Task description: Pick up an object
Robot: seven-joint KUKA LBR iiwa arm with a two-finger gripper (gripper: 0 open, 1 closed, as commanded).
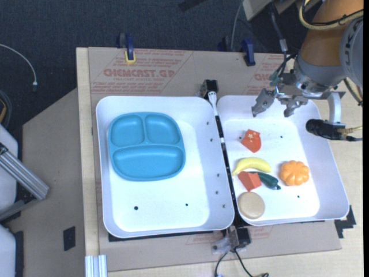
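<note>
Dark blue carpet [52,16] surrounds the counter [173,68], brown-topped with red lettering; blue clamps [128,46] at 12 o'clock, metal rail [20,172] at 9.

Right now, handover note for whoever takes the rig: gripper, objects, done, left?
Gripper: fingers spread open, holding nothing, poised over the far end of the right white bin.
Objects, all lying in the right bin: red strawberry-like toy, yellow toy banana, orange toy pumpkin, red block touching a dark green piece, round tan disc.
Left white bin: blue divided plastic plate.
Done: nothing picked.
Left: descend, grasp one object, lift. The red strawberry-like toy looks nearest.
</note>
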